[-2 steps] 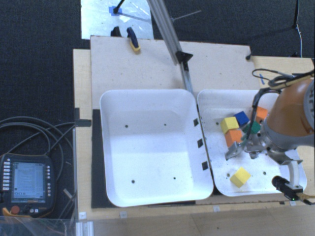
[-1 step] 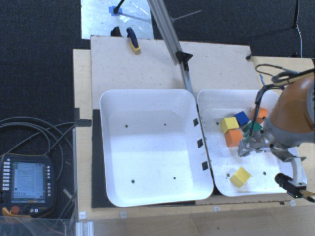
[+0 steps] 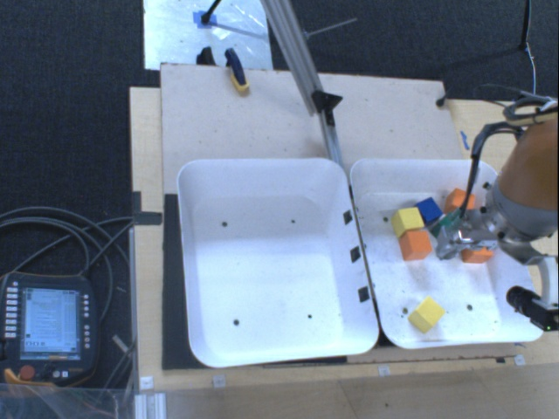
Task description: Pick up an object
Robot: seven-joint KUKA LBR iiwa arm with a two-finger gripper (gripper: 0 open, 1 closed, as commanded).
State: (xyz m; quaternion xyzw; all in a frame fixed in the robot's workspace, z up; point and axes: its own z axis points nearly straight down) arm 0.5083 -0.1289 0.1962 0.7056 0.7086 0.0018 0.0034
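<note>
Several small blocks [image 3: 416, 244] (yellow, orange, blue), right bin [image 3: 384, 308], pincer [image 3: 450, 244] beside them, grip unclear

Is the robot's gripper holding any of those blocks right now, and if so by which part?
It cannot be told. The gripper sits low in the right white bin, among the orange foam blocks and a blue block, but no block visibly sits between its fingers.
</note>
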